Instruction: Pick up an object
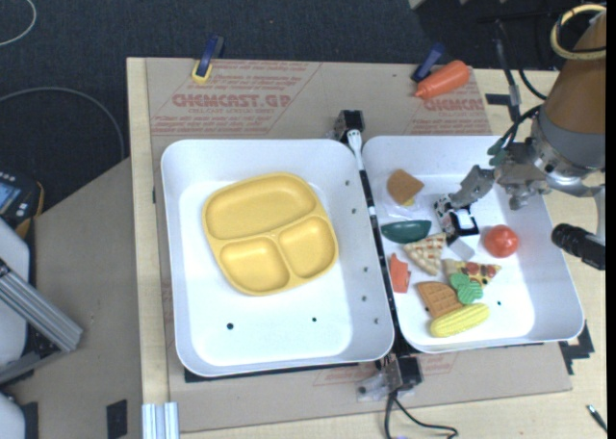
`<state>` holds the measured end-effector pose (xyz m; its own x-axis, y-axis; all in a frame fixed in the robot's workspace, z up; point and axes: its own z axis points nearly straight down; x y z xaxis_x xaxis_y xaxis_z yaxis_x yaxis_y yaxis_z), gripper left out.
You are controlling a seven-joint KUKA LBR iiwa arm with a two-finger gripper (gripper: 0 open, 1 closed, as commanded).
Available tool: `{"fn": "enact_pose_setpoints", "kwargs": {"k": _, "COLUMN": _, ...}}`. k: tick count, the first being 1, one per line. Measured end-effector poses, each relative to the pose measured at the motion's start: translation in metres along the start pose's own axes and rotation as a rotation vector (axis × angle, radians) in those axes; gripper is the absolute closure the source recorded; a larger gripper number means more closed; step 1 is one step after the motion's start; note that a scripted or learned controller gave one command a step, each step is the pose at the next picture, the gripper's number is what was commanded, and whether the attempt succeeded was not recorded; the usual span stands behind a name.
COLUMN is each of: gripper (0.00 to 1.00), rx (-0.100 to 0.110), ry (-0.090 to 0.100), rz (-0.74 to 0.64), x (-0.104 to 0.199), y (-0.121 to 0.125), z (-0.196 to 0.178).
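Observation:
My gripper point(458, 218) hangs over the middle of the right white bin point(549, 302), at the end of the grey arm that reaches in from the right. It sits just above and right of a dark green toy piece point(406, 230) and a pizza slice point(425, 254). A red tomato point(500, 241) lies to its right and a brown bread piece point(404, 187) to its upper left. Nearer the front edge lie a green broccoli point(469, 288), a brown cracker point(438, 297), a yellow corn cob point(459, 320) and a small orange piece point(399, 273). No object shows as lifted.
The left white bin point(192, 331) bears a yellow divided plate point(269, 233). An orange toy carrot point(443, 79) lies on the cardboard behind the right bin. A blue and yellow clamp point(205, 60) sits at the back left edge. A black clip point(349, 124) joins the bins at the back.

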<state>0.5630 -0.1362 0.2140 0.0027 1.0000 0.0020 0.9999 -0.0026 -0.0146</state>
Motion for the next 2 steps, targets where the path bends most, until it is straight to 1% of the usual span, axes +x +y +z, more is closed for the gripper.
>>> {"fn": "enact_pose_setpoints", "kwargs": {"k": 1, "gripper": 0.0, "rx": -0.014, "ry": -0.002, "rz": -0.003, "x": 0.0, "y": 0.003, "z": -0.008}}
{"fn": "enact_pose_setpoints", "kwargs": {"k": 2, "gripper": 0.0, "rx": -0.008, "ry": 0.0, "rz": -0.002, "x": 0.003, "y": -0.004, "z": 0.038}}
